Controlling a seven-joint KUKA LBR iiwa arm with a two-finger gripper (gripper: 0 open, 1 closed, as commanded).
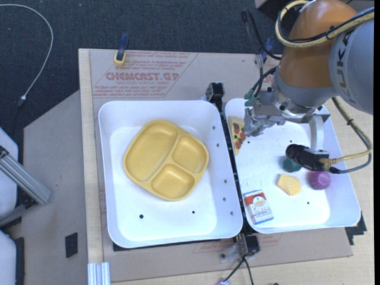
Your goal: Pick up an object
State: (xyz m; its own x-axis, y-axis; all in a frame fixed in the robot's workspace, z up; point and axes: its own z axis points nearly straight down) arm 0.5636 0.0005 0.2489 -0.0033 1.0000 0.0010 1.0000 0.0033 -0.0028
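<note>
Two shallow white bins sit side by side on a bench, seen from above at a slant. The left bin (110, 159) holds one thing: a yellow divided plate (166, 159) with three compartments, lying flat near the middle.

The right bin (273, 159) holds several small things. Against its left wall, towards the far end, lies a flat printed piece (238, 135) in red, yellow and orange, partly hidden by the tool. It is the thing nearest the tool, so it is probably what this try is aimed at. It looks thin, light and bendable. Lying flat and tight to the wall, it offers little to pinch, so the free edge facing the bin's middle seems the best place to take hold, and it may well slip.

The gripper (254, 125) hangs just above the bin floor, over or just beside that piece. Whether it touches the piece cannot be told, nor whether it is open or closed. Nothing is seen held in it.

Nearer the front wall lies a small red and white packet (258, 206), flat on the floor. To its right is a yellow chunk (290, 184), and just beside that a purple lump (319, 179). Both look small, light and easier to pinch from the sides.

The grey arm (314, 46), with its orange band, reaches in from the right above the bin.
</note>
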